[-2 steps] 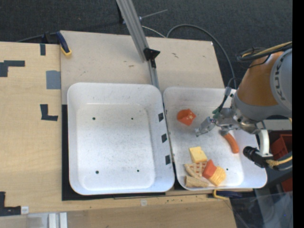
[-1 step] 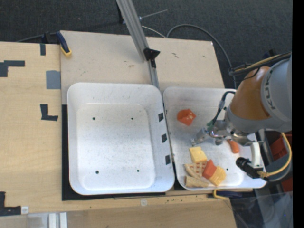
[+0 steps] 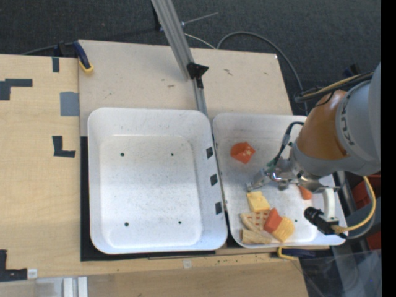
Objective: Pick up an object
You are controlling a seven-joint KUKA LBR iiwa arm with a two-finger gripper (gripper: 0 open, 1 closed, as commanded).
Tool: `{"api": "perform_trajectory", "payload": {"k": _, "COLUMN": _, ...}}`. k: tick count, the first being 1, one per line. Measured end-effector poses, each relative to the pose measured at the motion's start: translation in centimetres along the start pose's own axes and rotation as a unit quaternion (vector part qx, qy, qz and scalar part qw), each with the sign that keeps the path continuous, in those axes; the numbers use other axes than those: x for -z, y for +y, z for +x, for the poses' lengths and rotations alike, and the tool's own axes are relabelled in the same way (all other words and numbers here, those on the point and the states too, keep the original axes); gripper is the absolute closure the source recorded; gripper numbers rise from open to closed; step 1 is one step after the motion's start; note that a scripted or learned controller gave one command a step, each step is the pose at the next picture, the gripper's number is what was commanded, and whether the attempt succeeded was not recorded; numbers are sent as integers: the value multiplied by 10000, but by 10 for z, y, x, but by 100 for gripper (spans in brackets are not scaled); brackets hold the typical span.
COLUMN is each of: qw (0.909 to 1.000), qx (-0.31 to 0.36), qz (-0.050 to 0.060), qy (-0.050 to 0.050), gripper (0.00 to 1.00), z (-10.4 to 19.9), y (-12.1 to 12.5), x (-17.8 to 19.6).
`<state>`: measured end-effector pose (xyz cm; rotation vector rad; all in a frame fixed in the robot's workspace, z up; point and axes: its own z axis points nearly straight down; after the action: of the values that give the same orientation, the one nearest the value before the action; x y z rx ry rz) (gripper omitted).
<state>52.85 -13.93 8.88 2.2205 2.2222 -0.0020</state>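
Objects for picking, seven as far as can be counted, all in the right bin (image 3: pixel 247 121), a shallow white tray with rounded corners. Nearest, heaped in its near corner: two tan ridged wafer-like pieces (image 3: pixel 252 222), one red-orange wedge (image 3: pixel 271 220), one yellow-orange chunk (image 3: pixel 284 229). Just beyond the heap, one pale yellow block (image 3: pixel 258 201), squarish and smooth. To the right, one small orange bit (image 3: pixel 305 193), partly hidden by the arm. Above the yellow block, close over it, gripper (image 3: pixel 263 179), metallic, angled left; spread or pressed together, cannot tell; nothing seen held. Farther, alone, one red-orange lump (image 3: pixel 242 152), faceted. On the left, left bin (image 3: pixel 93 166), white, speckled. Farthest, one grey metal rail (image 3: pixel 176 33), slanted.
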Motion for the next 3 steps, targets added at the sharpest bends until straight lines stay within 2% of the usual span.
{"api": "perform_trajectory", "payload": {"k": 1, "qw": 10000, "qx": 5, "qz": 4, "qy": 5, "gripper": 100, "z": 1, "y": 0, "x": 10}}
{"api": "perform_trajectory", "payload": {"k": 3, "qw": 10000, "qx": 7, "qz": -24, "qy": -2, "gripper": 100, "z": -1, "y": 19, "x": 118}}
